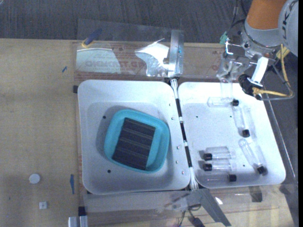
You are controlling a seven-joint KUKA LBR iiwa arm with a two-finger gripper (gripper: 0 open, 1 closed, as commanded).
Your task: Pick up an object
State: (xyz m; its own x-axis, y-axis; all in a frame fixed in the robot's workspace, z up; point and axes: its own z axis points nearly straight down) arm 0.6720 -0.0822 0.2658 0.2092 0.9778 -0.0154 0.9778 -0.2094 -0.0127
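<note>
Several clear plastic vials with black caps lie in the right bin (pixel 199 126). One vial (pixel 218 101) lies crosswise near the bin's far edge. A second vial (pixel 240 119) and a third (pixel 251 155) lie along the right side. A cluster of vials (pixel 217 160) rests near the front. My gripper (pixel 226 85) hangs at the far edge of the right bin, just above the crosswise vial, pointing down. I see nothing held in it. The orange band of the arm (pixel 265 8) shows at the top right.
The left bin (pixel 90 126) holds a blue tray (pixel 112 131) carrying a dark ridged block (pixel 136 143). Clear plastic packaging (pixel 156 56) lies behind the bins. A yellow cable (pixel 272 94) loops off the wrist over the right bin's far right corner.
</note>
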